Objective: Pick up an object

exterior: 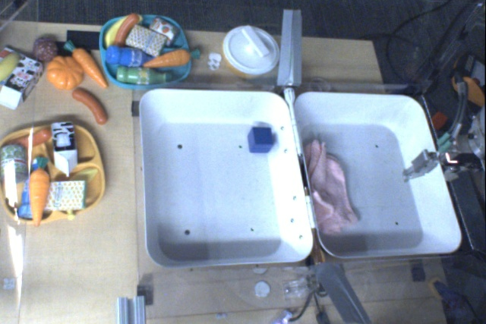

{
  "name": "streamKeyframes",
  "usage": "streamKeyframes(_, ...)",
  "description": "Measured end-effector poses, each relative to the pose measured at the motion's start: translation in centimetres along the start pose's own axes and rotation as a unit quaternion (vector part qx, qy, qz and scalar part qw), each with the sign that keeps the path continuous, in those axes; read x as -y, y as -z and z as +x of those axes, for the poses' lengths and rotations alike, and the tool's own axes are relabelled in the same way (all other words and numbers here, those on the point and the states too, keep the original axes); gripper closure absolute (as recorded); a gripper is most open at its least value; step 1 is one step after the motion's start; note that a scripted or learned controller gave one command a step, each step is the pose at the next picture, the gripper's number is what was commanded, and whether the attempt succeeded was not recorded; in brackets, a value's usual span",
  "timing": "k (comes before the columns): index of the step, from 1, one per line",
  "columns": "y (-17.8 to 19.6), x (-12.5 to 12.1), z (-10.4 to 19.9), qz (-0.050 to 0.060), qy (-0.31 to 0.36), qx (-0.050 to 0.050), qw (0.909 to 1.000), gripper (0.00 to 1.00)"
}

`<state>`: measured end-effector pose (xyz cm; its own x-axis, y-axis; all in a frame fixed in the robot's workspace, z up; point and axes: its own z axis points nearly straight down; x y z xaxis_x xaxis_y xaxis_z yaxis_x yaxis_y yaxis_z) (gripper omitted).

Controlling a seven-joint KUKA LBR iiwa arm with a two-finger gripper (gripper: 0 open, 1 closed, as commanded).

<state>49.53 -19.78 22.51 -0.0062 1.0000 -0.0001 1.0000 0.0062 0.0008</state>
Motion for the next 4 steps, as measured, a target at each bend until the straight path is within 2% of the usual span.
streamKeyframes(1,-13.2,-12.2,2.5,-0.002,0.145,0.001,0.9894,0.0)
streamKeyframes(2,-3.3,-7.2,2.7,-0.002,0.098,0.001,0.9952,0.0)
streamKeyframes(3,-13.0,-3.3,3.5,-0.003,0.173,0.001,0.9849,0.0)
streamKeyframes(4,-13.6,-10.5,10.6,-0.007,0.194,0.002,0.9809,0.0)
